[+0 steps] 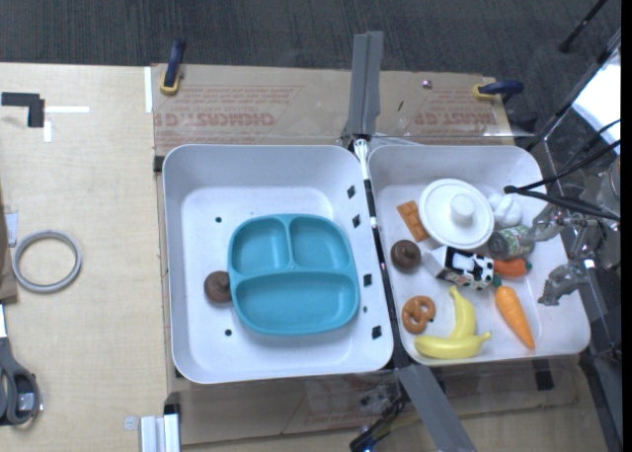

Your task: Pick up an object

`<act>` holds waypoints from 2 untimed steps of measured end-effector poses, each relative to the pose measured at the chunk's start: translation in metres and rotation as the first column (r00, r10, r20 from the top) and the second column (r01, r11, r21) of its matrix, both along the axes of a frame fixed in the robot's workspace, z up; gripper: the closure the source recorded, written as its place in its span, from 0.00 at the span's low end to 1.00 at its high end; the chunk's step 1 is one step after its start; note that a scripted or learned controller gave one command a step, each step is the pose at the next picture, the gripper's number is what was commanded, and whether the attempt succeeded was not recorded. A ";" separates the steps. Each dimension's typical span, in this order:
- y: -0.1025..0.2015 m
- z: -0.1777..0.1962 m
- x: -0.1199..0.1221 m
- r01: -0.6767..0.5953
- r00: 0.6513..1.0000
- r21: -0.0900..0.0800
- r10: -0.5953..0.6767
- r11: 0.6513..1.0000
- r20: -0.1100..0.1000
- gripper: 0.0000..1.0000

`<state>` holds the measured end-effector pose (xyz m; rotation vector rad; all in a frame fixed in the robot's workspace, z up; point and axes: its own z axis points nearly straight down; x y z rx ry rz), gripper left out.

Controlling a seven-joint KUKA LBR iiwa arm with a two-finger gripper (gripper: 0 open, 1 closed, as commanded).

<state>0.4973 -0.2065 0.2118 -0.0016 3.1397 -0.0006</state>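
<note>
The right bin [395,169] holds several small things. A white round lid with a knob [456,211] sits at its middle, with an orange cracker [412,220] and a chocolate donut [406,255] to its left. A pretzel [418,314], a yellow banana [456,330], a carrot [514,317] and a black-and-white cow toy [470,268] lie near the front. My gripper [565,267] hangs at the bin's right rim, just right of the carrot, and touches none of them.
The left bin [188,243] holds a blue divided plate [293,273] and a brown donut [217,286]. A grey tape ring [44,261] and scissors [18,391] lie on the bench at far left. Clamps hold the cardboard behind the bins.
</note>
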 end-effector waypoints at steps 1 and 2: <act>0.009 -0.099 -0.010 -0.077 0.997 -0.011 0.077 0.997 0.023 0.00; 0.075 -0.104 0.044 0.101 0.994 -0.006 -0.101 0.995 0.033 0.00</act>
